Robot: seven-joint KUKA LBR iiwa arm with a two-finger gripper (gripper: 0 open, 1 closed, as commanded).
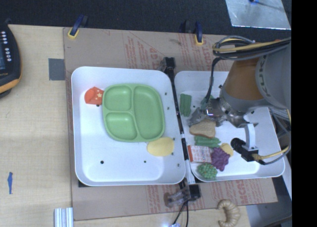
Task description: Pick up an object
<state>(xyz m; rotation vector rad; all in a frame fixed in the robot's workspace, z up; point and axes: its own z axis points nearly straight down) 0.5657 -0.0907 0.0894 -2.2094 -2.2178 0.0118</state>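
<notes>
The grey arm's jaws [202,115] hang low in the right white bin [265,169]. They are just above a tan bread-slice toy [203,130]. I cannot tell their opening or hold.

A brown cardboard sheet [99,47] lay on the pale wooden bench [29,137], held at its far edge by a yellow clamp [76,27] and a blue clamp [198,32]. At the left edge sat a black and orange handheld controller [7,57], with a grey tape patch [56,69] beside the cardboard and a small blue mark [10,182] nearer the front. A silvery square sheet [252,0] lay on the dark floor beyond, and a curled tan object [229,212] rested at the front edge.
</notes>
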